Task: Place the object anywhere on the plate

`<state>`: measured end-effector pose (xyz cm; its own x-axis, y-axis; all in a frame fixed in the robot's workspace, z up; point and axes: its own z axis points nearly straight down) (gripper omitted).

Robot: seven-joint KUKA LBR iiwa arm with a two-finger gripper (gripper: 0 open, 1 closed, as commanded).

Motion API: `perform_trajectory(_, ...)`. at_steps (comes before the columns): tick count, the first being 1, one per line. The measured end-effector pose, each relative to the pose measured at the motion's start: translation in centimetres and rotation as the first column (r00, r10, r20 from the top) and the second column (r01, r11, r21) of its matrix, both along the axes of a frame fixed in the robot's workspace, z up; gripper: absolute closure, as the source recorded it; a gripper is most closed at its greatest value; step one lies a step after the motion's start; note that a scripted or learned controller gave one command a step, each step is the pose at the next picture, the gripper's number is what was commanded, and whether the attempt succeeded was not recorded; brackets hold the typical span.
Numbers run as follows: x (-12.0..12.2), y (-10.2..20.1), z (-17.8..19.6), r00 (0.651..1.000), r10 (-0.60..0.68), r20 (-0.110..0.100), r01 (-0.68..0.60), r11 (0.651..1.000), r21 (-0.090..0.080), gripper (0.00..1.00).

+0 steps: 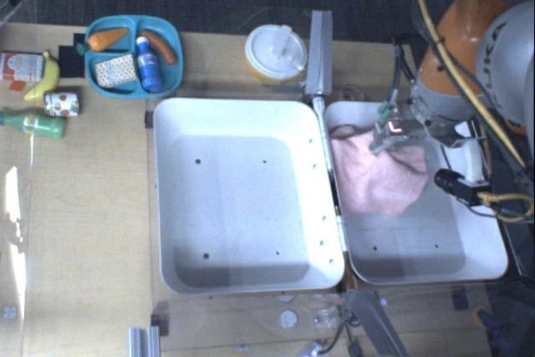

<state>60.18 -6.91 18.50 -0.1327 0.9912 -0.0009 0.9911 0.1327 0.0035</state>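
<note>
A pink cloth [376,175] lies crumpled in the far left part of the right bin [468,255]. My gripper [393,132] is at the cloth's far edge, right over its upper right corner and touching or nearly touching it. The blue divided plate [170,36] sits on the bench at the far left, beyond the left bin. It holds a toy carrot [109,38], a blue bottle [149,67], a sausage-like piece [162,47] and a patterned square [114,71].
The left bin [242,196] lies between the cloth and the plate. A white lidded cup [276,53] stands behind the bins. A banana [43,78], a small can [61,103], a green bottle [33,124] and a red-white box [21,65] lie left of the plate.
</note>
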Motion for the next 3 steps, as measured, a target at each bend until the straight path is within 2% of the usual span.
perform_trajectory(1, 0.1, 0.2, 4.0, 1.000, 0.007, 0.000, -0.007, 1.000, 0.000, 1.00)
perform_trajectory(2, -1.7, 5.3, 3.0, 0.917, 0.398, -0.002, -0.398, 0.917, 0.000, 1.00)
perform_trajectory(3, -3.7, 9.7, 2.2, 0.688, 0.726, -0.002, -0.726, 0.688, 0.000, 1.00)
